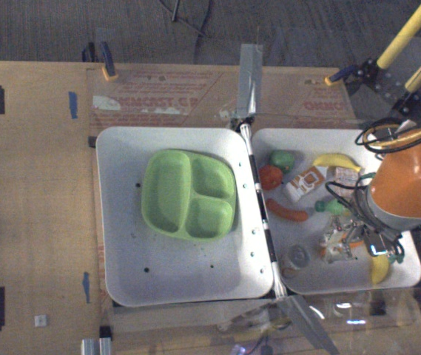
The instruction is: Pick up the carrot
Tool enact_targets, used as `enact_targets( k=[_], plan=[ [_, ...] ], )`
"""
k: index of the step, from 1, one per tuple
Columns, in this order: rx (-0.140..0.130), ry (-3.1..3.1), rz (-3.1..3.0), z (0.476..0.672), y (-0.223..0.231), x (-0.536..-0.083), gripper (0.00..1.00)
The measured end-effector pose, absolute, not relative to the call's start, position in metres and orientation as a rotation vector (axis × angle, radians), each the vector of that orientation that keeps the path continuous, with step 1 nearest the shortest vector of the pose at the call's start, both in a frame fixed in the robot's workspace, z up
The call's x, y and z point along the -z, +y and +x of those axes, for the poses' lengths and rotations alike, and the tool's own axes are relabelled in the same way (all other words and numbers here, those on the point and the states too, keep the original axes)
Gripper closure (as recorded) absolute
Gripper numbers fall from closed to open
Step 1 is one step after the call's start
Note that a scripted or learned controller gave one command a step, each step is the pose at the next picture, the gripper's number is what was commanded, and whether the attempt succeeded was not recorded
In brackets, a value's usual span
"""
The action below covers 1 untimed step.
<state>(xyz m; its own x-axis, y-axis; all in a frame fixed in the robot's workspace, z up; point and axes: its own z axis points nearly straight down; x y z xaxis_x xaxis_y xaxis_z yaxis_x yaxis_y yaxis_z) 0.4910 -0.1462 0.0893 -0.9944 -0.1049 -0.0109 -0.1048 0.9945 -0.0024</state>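
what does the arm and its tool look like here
The arm shows a broad, rounded orange band with grey above it. Black cables loop around the wrist. The tool below is a small cluster of metal and dark parts, too cluttered to make out further.

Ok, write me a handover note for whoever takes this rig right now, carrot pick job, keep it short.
Gripper: low over the right bin, near its front right area; whether it holds anything cannot be told from the camera view.
Carrot: a small orange piece shows right at the gripper; it may be the carrot, but clutter there makes it unsure.
Nearby in the right bin: red-orange long item, tomato, green pepper, two bananas, small carton.
Left bin: green divided plate.
Done: arm brought down to the right bin.
Left: confirm a grasp on the carrot and lift.
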Motion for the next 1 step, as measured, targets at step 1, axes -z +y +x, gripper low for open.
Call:
enact_targets(
  k=[1],
  plan=[
    [0.001,3.123,-0.165,0.493,-0.1451,-0.0975,1.0]
  ],
)
